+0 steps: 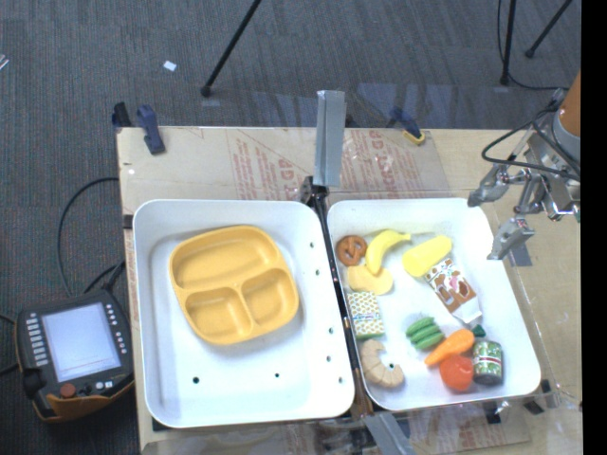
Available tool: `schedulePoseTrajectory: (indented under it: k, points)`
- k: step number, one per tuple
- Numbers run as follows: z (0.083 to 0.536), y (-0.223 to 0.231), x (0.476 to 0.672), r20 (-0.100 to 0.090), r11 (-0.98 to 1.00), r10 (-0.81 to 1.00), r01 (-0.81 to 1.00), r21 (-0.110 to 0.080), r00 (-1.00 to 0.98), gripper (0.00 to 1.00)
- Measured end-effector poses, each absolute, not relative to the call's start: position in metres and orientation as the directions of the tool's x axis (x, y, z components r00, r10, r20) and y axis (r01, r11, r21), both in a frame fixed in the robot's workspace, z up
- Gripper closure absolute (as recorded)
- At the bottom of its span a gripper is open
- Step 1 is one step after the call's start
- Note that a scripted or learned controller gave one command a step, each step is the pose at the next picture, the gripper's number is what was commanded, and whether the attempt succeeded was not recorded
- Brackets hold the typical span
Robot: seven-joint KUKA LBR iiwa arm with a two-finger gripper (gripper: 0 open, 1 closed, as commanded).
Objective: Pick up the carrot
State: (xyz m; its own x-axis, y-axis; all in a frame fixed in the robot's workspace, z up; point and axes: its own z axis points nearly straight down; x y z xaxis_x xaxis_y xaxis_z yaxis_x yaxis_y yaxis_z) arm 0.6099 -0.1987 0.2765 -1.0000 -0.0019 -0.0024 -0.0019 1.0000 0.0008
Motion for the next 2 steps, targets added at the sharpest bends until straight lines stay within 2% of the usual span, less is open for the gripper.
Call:
schedulePoseTrajectory:
  k: [1,2]
  points:
    - [0.157,-0.183,0.563,0.010,0.999,0.045,0.045,0.004,-0.999,0.00]
    - [0.084,-0.178,0.502,0.007,0.999,-0.040,-0.040,0.004,-0.999,0.00]
